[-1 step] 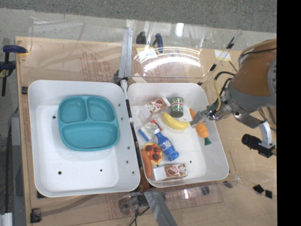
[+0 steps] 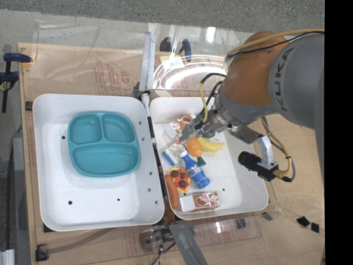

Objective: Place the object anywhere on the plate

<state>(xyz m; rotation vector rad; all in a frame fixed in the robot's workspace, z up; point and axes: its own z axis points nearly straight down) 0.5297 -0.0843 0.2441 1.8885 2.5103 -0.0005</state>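
The gripper [image 2: 194, 132] hangs over the toys [image 2: 190, 164] in the right bin [image 2: 251, 189], its wrist hiding them partly. Its grip cannot be made out. The plate [image 2: 103, 144] sits in the left bin [image 2: 52, 197].

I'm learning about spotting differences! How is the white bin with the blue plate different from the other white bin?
The left white bin holds just one thing, a teal three-section plastic plate, lying flat. The right white bin holds a jumble of small toy foods, like a yellow banana and an orange carrot. The grey robot arm reaches over the right bin, not the left one. Both are shallow and white.
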